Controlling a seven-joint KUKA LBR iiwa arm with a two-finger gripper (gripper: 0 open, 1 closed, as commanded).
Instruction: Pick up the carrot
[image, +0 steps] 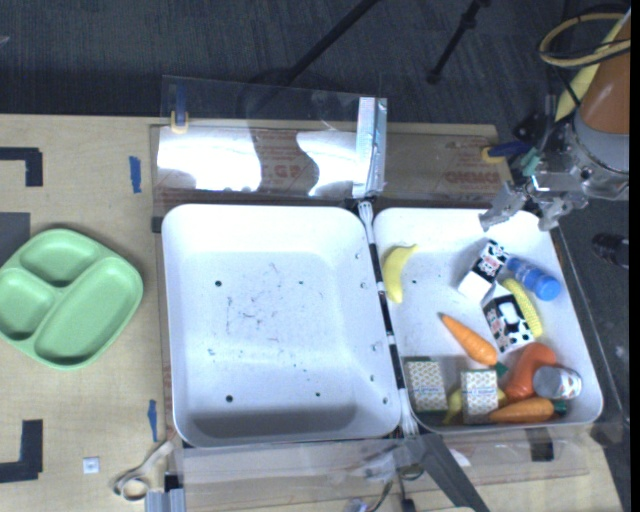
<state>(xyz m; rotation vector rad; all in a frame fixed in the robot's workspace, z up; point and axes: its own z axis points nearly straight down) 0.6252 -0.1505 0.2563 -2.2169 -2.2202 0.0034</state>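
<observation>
Fingers (522, 208) at the upper right of the frame, over the far right corner of the right bin (432, 232); too small and blurred to tell whether spread or pressed together. Nothing visible between them. Above them, metal wrist hardware and the orange band of the arm (606, 100) against the right edge.

Just below the fingers, inside the right bin: a small black-and-white box (488, 262) beside a white bottle with a blue cap (533, 278). Lower, a yellow banana-like piece (524, 306) next to a patterned black-and-white carton (503, 320).

Carrot (468, 339) in the middle of the right bin, lying on a slant, pointed end toward upper left, well apart from the fingers. A second orange carrot-like piece (520, 409) along the near wall at lower right, beside a red-orange item (530, 368) and a silvery can (556, 383). Two patterned packets (427, 383) near the bottom edge of that bin. A yellow banana (397, 270) at the bin's left side, close to the divider.

Left bin (270, 320) in the centre of the frame, bare white floor with faint scuffs. Green divided plate (66, 297) on the counter (80, 160) at far left.
</observation>
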